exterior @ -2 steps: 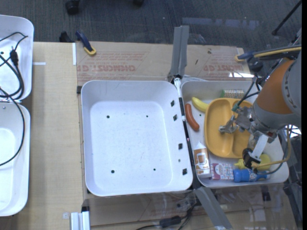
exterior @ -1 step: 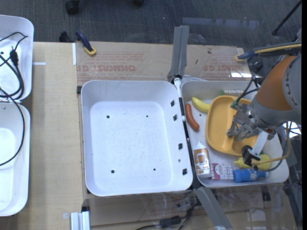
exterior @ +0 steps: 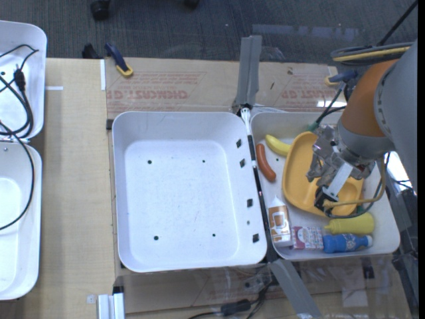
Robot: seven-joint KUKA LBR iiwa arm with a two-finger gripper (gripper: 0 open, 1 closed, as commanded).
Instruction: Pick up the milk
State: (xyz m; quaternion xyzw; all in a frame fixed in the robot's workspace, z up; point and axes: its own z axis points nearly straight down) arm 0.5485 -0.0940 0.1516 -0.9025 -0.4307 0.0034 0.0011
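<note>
**Arm over right bin, milk at its front edge**

Left bin (exterior: pixel 179 185): bare floor, open room. Right bin (exterior: pixel 393 234): crowded. Arm (exterior: pixel 375 105) enters from 3 o'clock, wrist angled down over yellow bowl (exterior: pixel 299 171); jaws (exterior: pixel 325 188): cannot tell state. Milk (exterior: pixel 307 237) lies at 6 o'clock, beside brown carton (exterior: pixel 279 224) and blue bottle (exterior: pixel 346 243).

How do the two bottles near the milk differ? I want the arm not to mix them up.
The yellow bottle is plain yellow and lies farther from the bin's front wall; the blue bottle is blue with a white cap and lies nearer that wall, beside the milk. Both lie on their sides.
</note>
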